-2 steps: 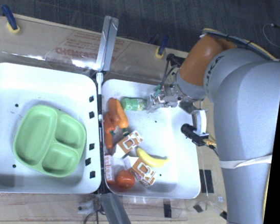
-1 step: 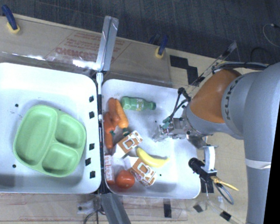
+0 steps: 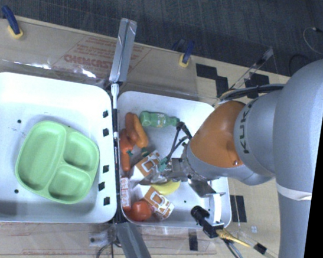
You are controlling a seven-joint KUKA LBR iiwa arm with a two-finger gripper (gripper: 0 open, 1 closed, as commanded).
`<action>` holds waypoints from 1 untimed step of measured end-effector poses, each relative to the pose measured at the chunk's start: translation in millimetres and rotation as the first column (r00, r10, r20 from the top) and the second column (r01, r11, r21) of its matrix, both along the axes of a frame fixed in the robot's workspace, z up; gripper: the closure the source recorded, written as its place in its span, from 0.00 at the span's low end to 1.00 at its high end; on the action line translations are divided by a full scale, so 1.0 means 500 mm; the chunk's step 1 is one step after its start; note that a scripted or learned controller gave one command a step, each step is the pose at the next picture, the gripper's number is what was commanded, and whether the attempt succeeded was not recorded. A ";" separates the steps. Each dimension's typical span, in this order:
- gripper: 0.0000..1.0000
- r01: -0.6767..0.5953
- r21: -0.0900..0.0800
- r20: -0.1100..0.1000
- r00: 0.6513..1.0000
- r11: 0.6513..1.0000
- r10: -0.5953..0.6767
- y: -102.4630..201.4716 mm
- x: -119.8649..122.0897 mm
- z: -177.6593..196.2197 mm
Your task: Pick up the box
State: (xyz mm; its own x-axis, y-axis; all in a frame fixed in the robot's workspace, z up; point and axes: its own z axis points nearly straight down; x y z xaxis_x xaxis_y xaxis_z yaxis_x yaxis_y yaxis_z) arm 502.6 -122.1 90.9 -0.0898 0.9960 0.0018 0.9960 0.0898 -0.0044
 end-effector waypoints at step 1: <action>1.00 0.215 0.000 0.002 0.977 0.977 -0.215 -0.046 -0.051 0.001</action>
